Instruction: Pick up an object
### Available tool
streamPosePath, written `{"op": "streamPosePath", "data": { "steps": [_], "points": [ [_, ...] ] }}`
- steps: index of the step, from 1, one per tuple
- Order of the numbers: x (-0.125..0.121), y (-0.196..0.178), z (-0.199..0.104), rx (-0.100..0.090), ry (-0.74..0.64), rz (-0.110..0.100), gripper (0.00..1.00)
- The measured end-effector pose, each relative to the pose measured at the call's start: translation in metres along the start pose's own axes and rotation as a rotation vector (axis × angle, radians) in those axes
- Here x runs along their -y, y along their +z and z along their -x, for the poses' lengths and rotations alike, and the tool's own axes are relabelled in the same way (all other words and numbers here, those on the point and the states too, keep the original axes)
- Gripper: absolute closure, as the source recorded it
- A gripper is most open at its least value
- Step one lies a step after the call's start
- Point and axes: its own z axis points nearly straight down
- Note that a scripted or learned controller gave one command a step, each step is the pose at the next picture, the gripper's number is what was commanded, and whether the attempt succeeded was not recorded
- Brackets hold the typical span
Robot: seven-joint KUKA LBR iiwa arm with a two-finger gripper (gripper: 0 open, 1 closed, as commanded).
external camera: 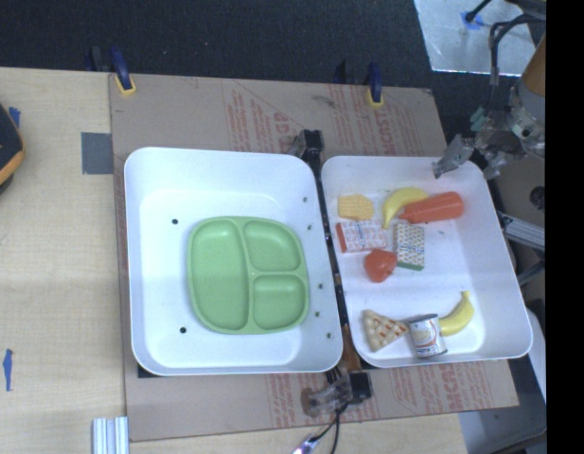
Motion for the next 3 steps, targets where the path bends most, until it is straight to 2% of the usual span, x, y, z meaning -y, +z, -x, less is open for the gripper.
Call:
{"op": "streamPosePath", "data": {
  "steps": [1, 2, 3],
  "points": [
    [0.016, 0.093, -0.042, 0.006, -0.001, 0.012, 0.00],
    [0.015, 0.081, -0.041, 0.009, -0.003, 0.013, 1.00],
    [0.014, 0.080, -0.042, 0.008, -0.005, 0.016, 0.00]
  ]
}}
